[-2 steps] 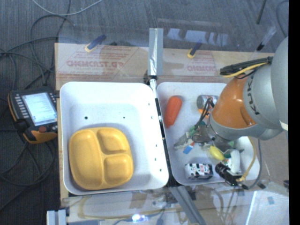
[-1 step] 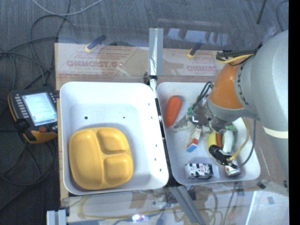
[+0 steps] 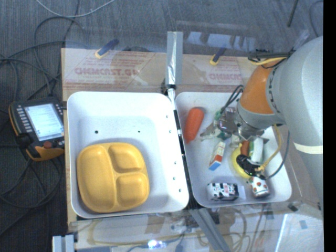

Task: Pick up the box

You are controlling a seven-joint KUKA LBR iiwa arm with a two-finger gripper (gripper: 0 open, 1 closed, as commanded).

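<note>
The pincer (image 3: pixel 223 126) is hovering just above the box (image 3: pixel 217 157); its opening state is impossible to tell.

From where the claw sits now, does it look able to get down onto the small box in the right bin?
Probably yes. The box lies just below the claw, its top uncovered, with the carrot apart to its left.

Bright, even light from above, and the white bins (image 3: pixel 126 101) glare almost blown out. Soft shadows sit under the yellow tray (image 3: pixel 113 176). The picture's slightly soft and grainy, and the arm (image 3: pixel 304 88) blurs pale at right.
</note>
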